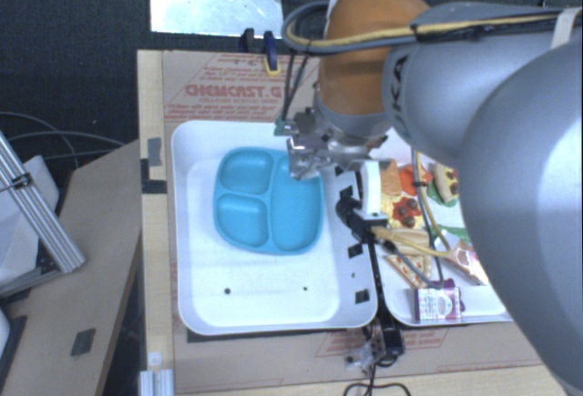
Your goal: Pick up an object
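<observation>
One blue divided tray [267, 201] lies in the left bin [202, 294], its long axis running from ten o'clock to four o'clock. The gripper [304, 159] hangs over the tray's one o'clock edge; whether it grips anything cannot be told. The right bin [401, 312] holds mixed clutter, including a small carton [438, 302].

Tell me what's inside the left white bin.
The left white bin holds a blue divided plate, lying flat. The claw hangs over the plate's upper right corner and covers that part.
</observation>
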{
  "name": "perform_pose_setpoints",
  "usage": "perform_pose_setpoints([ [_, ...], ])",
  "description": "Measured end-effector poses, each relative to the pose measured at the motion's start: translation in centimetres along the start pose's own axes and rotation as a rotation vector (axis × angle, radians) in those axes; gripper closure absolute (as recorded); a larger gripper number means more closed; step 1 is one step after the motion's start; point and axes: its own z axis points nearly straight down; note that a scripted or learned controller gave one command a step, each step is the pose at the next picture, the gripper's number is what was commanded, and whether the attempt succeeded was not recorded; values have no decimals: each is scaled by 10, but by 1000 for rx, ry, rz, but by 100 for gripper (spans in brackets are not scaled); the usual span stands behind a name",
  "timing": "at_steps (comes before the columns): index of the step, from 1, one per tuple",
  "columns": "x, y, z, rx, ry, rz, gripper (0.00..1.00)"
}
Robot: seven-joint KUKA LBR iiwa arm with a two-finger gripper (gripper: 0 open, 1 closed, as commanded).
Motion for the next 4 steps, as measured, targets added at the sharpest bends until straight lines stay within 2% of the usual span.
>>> perform_pose_setpoints([
  [1, -28, -52, 27, 8, -3, 11, 100],
  [2, 12, -92, -142, -15, 6, -1, 100],
  [3, 71, -65, -252, -13, 5, 0, 100],
  [4, 64, -66, -158, 9, -5, 10, 100],
])
